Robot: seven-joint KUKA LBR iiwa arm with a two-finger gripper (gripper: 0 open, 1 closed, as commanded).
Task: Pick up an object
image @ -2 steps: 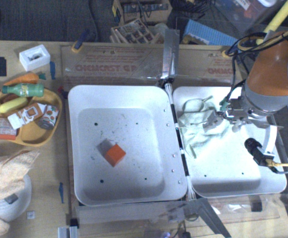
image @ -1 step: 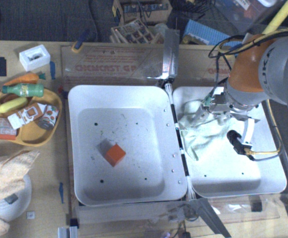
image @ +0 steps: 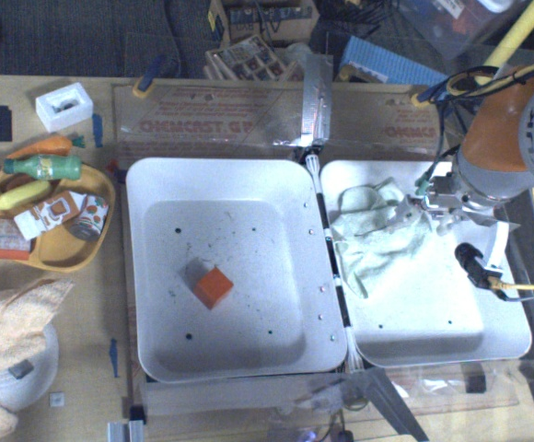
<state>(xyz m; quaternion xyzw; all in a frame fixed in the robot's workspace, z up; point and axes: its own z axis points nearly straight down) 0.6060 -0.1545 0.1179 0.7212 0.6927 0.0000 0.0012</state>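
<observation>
While the bench's near edge shows little but the front rims of the two bins, the left bin (image: 147, 247) holds a single orange block (image: 215, 288) resting on its floor, well apart from the gripper and on the other side of the divide between the bins. A few dark specks dot the floor around it. Beside it, the right bin (image: 433, 330) holds a crumpled pale-green cloth (image: 377, 242), which spreads over the bin's far left part and reaches up to the gripper (image: 428, 212). The gripper sits low over the far right of this bin, just at the cloth's upper right edge, with cloth bunched against its tip; whether its fingers are parted or closed cannot be told, nor whether any cloth lies between them. A black cable end (image: 474, 263) hangs just beside it, nearer the viewer. Far to the left of the bins, well away from the gripper, a yellow bowl (image: 83, 256) carries a green bottle (image: 44, 167), a banana (image: 14, 196) and small packets. Beyond it lies a white box (image: 64, 106).
</observation>
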